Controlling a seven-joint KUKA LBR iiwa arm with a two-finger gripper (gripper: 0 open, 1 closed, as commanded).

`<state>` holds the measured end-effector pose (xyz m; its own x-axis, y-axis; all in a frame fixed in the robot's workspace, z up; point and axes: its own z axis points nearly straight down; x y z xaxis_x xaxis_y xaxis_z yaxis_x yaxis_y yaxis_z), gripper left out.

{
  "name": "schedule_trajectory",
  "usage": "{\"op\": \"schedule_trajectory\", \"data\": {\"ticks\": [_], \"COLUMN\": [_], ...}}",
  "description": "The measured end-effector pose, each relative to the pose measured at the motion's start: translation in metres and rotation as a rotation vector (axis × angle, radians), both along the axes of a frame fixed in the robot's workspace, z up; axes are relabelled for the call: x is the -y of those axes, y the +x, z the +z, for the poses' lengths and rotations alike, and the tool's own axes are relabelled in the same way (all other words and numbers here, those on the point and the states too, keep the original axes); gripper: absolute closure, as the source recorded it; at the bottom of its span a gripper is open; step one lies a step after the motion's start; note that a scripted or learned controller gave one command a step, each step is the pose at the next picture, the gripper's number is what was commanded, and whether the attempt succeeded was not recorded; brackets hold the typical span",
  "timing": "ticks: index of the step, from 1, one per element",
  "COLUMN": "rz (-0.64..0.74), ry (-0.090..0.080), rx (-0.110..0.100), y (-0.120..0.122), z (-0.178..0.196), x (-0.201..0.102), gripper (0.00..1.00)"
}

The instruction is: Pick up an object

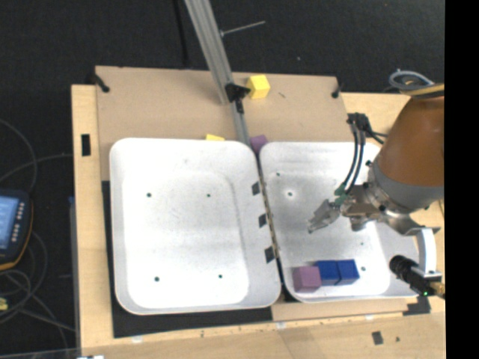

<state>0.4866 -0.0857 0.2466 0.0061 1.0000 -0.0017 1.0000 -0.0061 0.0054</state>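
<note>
Blue and purple blocks sit in the right-hand white bin [299, 159], seen from the overhead camera. The blue block [336, 271] and the purple block [306, 277] lie touching, side by side, at about six o'clock in that bin, against its near wall. Together their long axis runs three to nine o'clock. Both look like small, light, rigid cubes, probably foam or plastic; the flat opposite faces should offer the safest hold. The gripper [323, 217] hangs near the bin's centre, at twelve o'clock from the blocks, holding nothing; whether it is spread cannot be told.
</note>
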Motion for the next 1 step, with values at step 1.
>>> {"op": "schedule_trajectory", "data": {"ticks": [1], "rz": [-0.001], "ry": [-0.002], "rx": [-0.007], "y": [-0.0016], "z": [-0.0415], "x": [0.0932], "gripper": [0.00]}}
